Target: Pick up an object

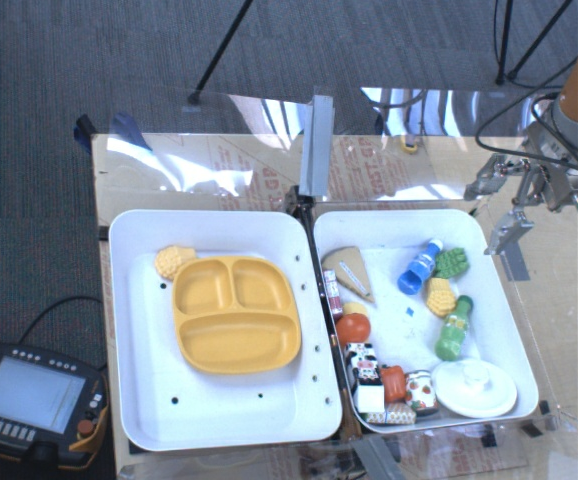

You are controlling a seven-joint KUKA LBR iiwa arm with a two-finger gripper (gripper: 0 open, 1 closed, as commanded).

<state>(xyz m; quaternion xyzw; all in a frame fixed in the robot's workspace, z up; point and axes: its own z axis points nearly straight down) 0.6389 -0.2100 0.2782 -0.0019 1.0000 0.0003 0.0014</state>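
My gripper (500,212) hangs at the right edge of the view, above the far right corner of the right bin (389,220). Its fingers (510,240) are spread open with nothing between them. Nearest to it in the bin are a blue bottle (419,266) and a green knobbly toy (453,262). Nearer the front lie a yellow corn piece (439,296), a green bottle (453,330) and a white round lid (474,388). A red tomato (353,328) and a tan wedge (349,268) sit by the bin's left wall.
The left bin (139,368) holds a yellow divided plate (236,313) and a small yellow corn-like toy (174,260). Several small toys (389,383) crowd the right bin's front left corner. A grey upright post (317,148) stands behind the divider between the bins.
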